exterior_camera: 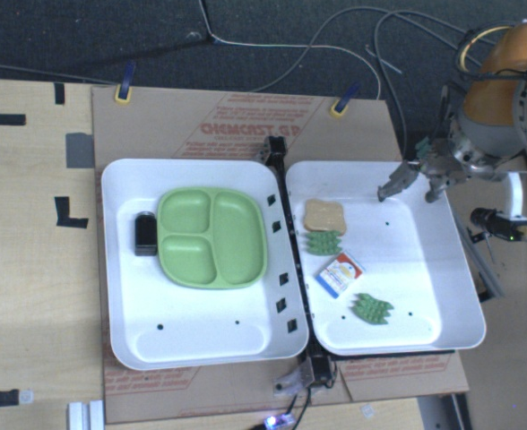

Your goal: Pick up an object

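Toast in right bin (open pincer apart)

The arm is grey with an orange band, yellow cable looped beside it; its gripper has two thin grey metal fingers.

Most of the left bin is taken up by a green divided plate, with a small black block beside it. In the right bin, a tan slice, two green leafy pieces and a small packet are clustered on its left; the right half is left open.
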Available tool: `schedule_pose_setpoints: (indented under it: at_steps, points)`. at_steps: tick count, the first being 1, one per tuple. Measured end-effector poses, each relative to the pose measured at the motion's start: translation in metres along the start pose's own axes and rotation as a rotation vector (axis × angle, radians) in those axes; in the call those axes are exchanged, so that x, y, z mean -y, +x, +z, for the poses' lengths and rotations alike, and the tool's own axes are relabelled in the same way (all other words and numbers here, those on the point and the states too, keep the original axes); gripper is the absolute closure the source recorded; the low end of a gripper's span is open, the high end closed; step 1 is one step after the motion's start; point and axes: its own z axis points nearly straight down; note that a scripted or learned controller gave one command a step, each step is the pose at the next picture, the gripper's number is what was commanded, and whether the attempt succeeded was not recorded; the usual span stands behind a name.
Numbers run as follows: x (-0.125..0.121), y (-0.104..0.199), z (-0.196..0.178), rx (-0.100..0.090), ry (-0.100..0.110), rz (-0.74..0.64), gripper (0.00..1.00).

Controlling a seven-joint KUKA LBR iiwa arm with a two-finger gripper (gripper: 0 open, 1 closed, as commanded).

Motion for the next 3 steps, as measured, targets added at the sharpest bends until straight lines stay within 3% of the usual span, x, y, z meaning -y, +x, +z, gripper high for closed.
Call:
schedule_pose_setpoints:
  at_steps: [1,3]
  points:
    - [-0.003,0.0,-0.009,0.003,-0.014,-0.004,0.0]
    - [-0.008,0.011,0.089,0.002,-0.009,-0.004,0.0]
